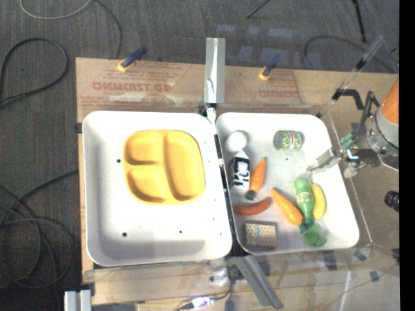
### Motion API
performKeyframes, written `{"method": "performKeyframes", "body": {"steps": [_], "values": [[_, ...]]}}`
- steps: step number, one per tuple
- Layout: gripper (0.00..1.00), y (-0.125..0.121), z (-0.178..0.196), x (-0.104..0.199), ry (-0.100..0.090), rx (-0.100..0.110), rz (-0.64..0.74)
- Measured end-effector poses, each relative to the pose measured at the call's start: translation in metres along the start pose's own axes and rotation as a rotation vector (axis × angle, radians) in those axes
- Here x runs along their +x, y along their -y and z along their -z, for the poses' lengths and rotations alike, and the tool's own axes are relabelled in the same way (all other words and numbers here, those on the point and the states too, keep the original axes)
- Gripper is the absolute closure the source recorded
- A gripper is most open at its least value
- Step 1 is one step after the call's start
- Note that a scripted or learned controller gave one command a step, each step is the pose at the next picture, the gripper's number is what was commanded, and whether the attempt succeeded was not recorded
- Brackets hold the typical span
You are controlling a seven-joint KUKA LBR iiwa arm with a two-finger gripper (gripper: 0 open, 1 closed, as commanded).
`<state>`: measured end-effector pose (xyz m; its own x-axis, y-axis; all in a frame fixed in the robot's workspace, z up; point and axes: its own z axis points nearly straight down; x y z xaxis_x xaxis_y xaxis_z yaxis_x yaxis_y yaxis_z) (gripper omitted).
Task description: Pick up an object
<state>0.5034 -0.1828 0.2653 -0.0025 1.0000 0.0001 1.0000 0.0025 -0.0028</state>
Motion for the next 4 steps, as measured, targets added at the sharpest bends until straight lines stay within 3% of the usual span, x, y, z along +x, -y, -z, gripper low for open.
{"method": "performKeyframes", "body": {"steps": [1,2,3,4], "values": [[0.0,0.015,-0.163,0.089,0.001,-0.015,0.021],[0.0,-0.055,-0.176,0.067,0.002,-0.014,-0.059],[0.0,-0.103,-0.176,0.021,0.004,-0.014,-0.125],[1.0,-0.103,-0.166,0.021,0.008,-0.013,-0.123]]}}
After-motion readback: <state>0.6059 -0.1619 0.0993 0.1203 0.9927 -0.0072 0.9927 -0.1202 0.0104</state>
